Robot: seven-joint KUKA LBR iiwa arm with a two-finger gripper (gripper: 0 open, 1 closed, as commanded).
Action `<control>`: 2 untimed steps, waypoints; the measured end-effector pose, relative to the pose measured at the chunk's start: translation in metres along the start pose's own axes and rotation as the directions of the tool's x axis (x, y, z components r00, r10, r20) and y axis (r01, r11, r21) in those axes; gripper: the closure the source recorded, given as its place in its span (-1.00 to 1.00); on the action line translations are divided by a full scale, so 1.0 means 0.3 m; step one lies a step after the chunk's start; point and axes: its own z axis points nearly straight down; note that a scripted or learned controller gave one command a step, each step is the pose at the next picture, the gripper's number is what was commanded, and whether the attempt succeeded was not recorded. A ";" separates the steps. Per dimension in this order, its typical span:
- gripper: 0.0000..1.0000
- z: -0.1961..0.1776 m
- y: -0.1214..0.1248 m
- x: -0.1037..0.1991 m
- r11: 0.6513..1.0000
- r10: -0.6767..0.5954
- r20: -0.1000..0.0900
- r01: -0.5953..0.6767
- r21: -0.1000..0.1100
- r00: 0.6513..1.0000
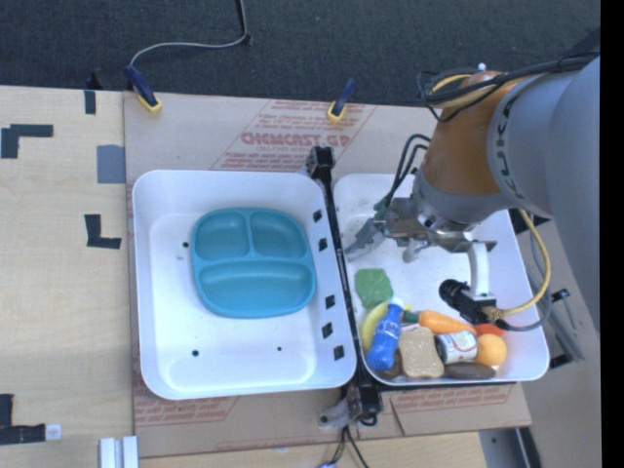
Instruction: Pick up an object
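While the gripper hangs with fingers apart, right bin: one blue bottle, one carrot; left bin: one blue tray.

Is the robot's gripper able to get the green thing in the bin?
Probably yes. The green thing lies uncovered just below the gripper, with bare bin floor around its top; only the blue bottle crowds its lower edge.

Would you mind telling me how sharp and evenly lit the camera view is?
Camera view: even, soft light, faint shadows inside the left bin; mild glare on the white plastic; the blue plate is fairly crisp; the toys in the right bin look soft and the gripper slightly blurred.
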 end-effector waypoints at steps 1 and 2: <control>-1.00 -0.001 -0.062 0.016 1.000 0.001 0.001 -0.001 0.000 1.000; -1.00 0.000 -0.053 -0.004 1.000 0.000 0.000 0.000 0.000 1.000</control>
